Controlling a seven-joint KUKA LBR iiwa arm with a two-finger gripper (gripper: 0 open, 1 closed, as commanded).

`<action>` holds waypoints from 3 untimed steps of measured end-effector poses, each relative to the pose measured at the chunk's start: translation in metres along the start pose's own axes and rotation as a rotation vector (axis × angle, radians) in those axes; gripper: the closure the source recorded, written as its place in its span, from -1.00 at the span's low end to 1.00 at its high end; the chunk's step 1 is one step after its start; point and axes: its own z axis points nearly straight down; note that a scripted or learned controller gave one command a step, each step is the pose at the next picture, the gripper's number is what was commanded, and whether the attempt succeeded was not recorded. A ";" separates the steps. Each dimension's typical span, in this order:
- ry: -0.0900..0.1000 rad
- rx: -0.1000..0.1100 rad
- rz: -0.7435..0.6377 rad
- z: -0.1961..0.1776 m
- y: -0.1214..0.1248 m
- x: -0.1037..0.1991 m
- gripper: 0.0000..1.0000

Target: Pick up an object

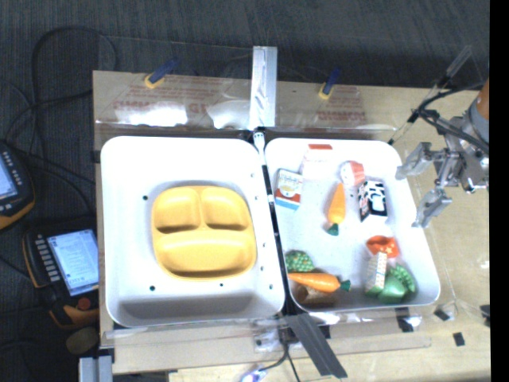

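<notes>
My gripper [421, 189] hangs at the right edge of the right bin [413, 253], just outside its rim, open with nothing between its fingers. Toy food lies scattered in that bin: a small milk carton [289, 188], an orange carrot [337, 204], a red-and-white piece [351, 172] and a black-and-white box [372, 199] in the far half. Near the front lie a second carrot [316, 280], a green leafy piece [298, 261], a red-orange piece [380, 246], a pale cob [375, 273] and a green piece [398, 283]. The closest item to the gripper is the black-and-white box.
The left bin [127, 293] holds a yellow divided plate [204, 229]. A metal divider [264, 86] and blue clamps [161, 72] stand behind the bins. A handheld screen [73, 261] and cables lie off the bench at the left.
</notes>
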 end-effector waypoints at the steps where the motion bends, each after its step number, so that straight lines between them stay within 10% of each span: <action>1: 0.002 -0.001 0.206 0.148 0.015 0.000 -1.00; 3: 0.003 0.002 0.286 0.183 0.111 -0.088 -1.00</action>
